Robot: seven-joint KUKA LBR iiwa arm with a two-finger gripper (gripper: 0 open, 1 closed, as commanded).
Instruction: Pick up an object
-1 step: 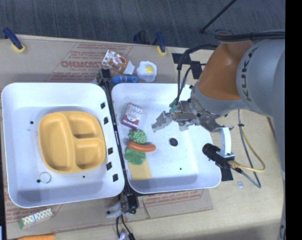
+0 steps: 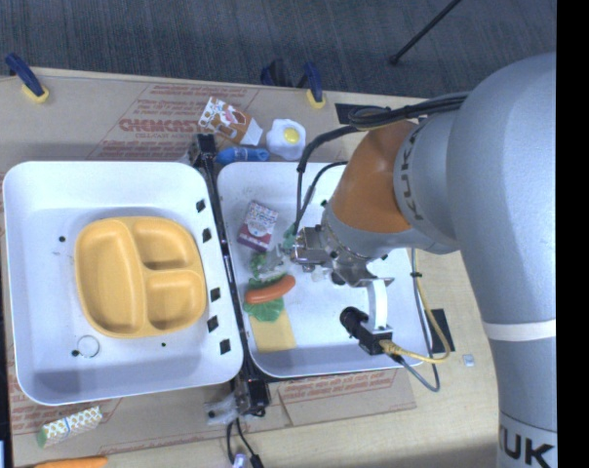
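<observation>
The worktop (image 2: pixel 158 115) is covered with brown cardboard printed in red lettering, held at its far edge by blue clamps (image 2: pixel 26 76), and beyond it lies dark grey carpeted floor (image 2: pixel 177 18) crossed by a thin black rod at the upper right. Two shallow white bins sit side by side on the cardboard. The left bin (image 2: pixel 31 261) holds a yellow divided tray (image 2: pixel 138 273) lying flat near its middle. The right bin (image 2: pixel 319 354) holds the loose things: a small purple-and-white packet (image 2: pixel 258 224) toward the far side, an orange hot-dog-shaped toy (image 2: pixel 271 287) on a green piece just below it, and a flat pale-yellow block (image 2: pixel 273 331) nearest the front wall. The grey arm with its orange band (image 2: pixel 368 188) reaches in from the right and hangs over the right bin, with the hand (image 2: pixel 309 247) low near the bin's centre, just right of the packet and above the orange toy. The fingers are hidden in the clutter of the wrist, so whether they are spread or closed cannot be told, and nothing can be seen held. Behind the bins, on the cardboard, stand a small printed carton (image 2: pixel 221 117) and a white-and-yellow round item (image 2: pixel 287 136); a patterned wrapper (image 2: pixel 70 425) lies at the front left corner
</observation>
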